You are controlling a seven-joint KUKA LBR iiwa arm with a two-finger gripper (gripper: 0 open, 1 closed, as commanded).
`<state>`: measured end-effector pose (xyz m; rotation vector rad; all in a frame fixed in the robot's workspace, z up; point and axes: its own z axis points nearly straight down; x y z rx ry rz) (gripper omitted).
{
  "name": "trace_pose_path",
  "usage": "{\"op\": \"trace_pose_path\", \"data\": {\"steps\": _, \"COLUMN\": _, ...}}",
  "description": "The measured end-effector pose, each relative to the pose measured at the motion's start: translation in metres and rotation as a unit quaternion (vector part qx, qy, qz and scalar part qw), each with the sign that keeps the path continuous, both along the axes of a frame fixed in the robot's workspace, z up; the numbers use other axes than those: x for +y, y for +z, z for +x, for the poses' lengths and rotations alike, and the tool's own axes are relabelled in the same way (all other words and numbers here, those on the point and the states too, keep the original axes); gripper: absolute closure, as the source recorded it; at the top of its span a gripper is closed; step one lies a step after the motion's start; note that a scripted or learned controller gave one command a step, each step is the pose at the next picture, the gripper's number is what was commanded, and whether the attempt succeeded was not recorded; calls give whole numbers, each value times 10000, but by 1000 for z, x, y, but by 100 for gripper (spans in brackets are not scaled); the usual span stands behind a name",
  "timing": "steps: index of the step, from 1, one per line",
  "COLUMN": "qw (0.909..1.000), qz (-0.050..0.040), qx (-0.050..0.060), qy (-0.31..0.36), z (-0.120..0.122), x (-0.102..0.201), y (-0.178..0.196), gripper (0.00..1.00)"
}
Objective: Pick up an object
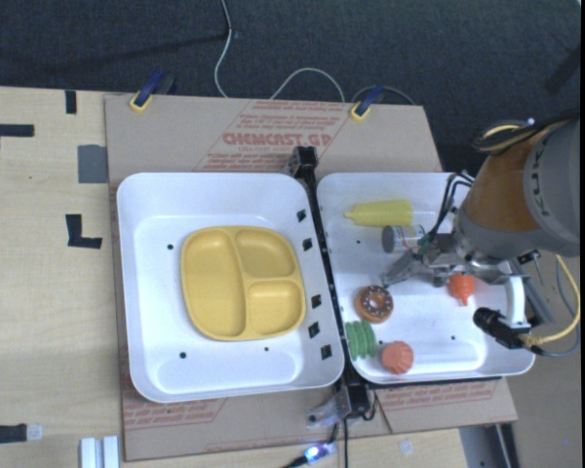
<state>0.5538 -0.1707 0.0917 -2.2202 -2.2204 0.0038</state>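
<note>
1. The claw (pixel 409 261) hangs low in the right bin (pixel 424 359); whether it is wide or narrow I cannot tell.
2. Just below-left of it lies the doughnut (pixel 375 304), the likeliest pick: probably light, stiff and smooth, best pinched across its ring.
3. An orange toy (pixel 461 287) sits close on its other side and could crowd a grab.
4. Further off: yellow bottle (pixel 379 213), green toy (pixel 360 339), red ball (pixel 398 357).
5. Farthest, a yellow tray (pixel 242 283).
</note>
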Motion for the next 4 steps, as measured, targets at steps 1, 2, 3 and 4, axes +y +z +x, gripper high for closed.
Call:
{"op": "trace_pose_path", "data": {"steps": 1, "qw": 10000, "qz": 5, "qx": 2, "qy": 9, "z": 0, "x": 1, "y": 12, "gripper": 100}}
{"op": "trace_pose_path", "data": {"steps": 2, "qw": 10000, "qz": -2, "qx": -26, "qy": -1, "z": -5, "x": -5, "y": 58, "gripper": 100}}
{"op": "trace_pose_path", "data": {"steps": 3, "qw": 10000, "qz": -2, "qx": -32, "qy": 6, "z": -11, "x": 0, "y": 105, "gripper": 100}}
{"op": "trace_pose_path", "data": {"steps": 4, "qw": 10000, "qz": -5, "qx": -40, "qy": 10, "z": -10, "x": 0, "y": 158, "gripper": 100}}
